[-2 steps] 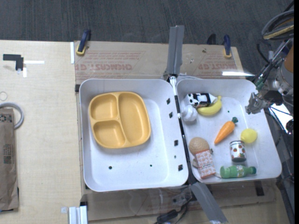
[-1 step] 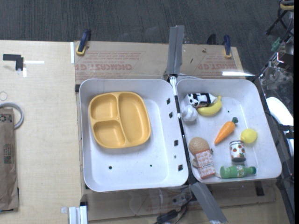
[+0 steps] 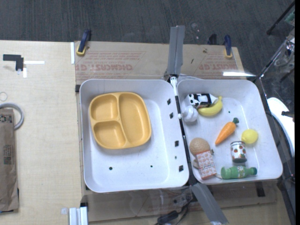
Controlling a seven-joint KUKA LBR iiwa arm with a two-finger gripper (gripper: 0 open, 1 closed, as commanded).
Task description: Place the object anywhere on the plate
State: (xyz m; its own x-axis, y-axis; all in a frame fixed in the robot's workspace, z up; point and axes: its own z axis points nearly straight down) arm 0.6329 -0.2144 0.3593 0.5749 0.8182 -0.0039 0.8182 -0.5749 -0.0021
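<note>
A yellow plate (image 3: 120, 120) with three compartments lies in the left white bin (image 3: 136, 172). The right bin (image 3: 262, 107) holds several toy foods: a banana (image 3: 210, 108), a black-and-white cow-patterned item (image 3: 198, 99), a small white-grey piece (image 3: 189, 114), a carrot (image 3: 226, 131), a lemon (image 3: 250, 136), a small can (image 3: 238, 152), a green bottle (image 3: 238, 172) lying on its side, a brown round bun (image 3: 199, 146) and a red-and-white box (image 3: 205, 164).
A cardboard sheet (image 3: 154, 62) lies behind the bins, held by blue-and-yellow clamps (image 3: 84, 42). A grey divider bar (image 3: 176, 50) runs between the bins. A brown paper bag (image 3: 7, 158) rests at the far left of the bench.
</note>
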